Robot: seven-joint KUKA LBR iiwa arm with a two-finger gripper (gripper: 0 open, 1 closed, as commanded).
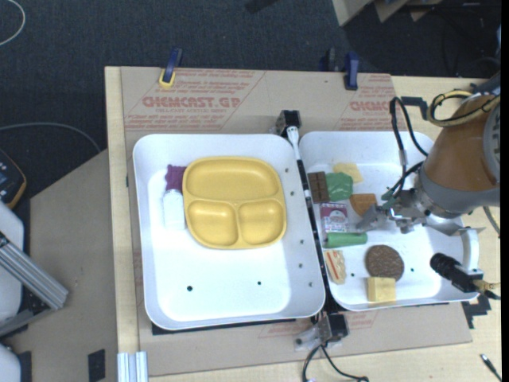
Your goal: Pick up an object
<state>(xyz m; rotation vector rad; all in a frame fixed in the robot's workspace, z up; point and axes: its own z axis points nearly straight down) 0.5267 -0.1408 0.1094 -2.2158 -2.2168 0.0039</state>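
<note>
Gripper (374,219): right of centre in the frame, low over the right bin. Finger spacing cannot be judged from this angle, and no item is seen between the fingers.
Arm (465,169): enters from the right edge, its wrist bent toward the left half of the right bin, probably lining the tool up over the cluster of items there.
Nearest candidates: orange-brown block (362,204) and green stick (346,239), both just beside the tool tip. Either could be the pick target.
Right bin (413,146): also holds a green piece (339,186), a pale yellow piece (347,170), a dark brown bar (318,186), a red-printed packet (334,215), a hot-dog toy (336,266), a brown disc (384,259) and a yellow cube (381,290). Count: nine items, crowded along the left wall.
Left bin (223,301): one yellow divided tray (235,200), with one purple item (174,177) and one white item (172,210) touching its left rim. Count: three.
</note>
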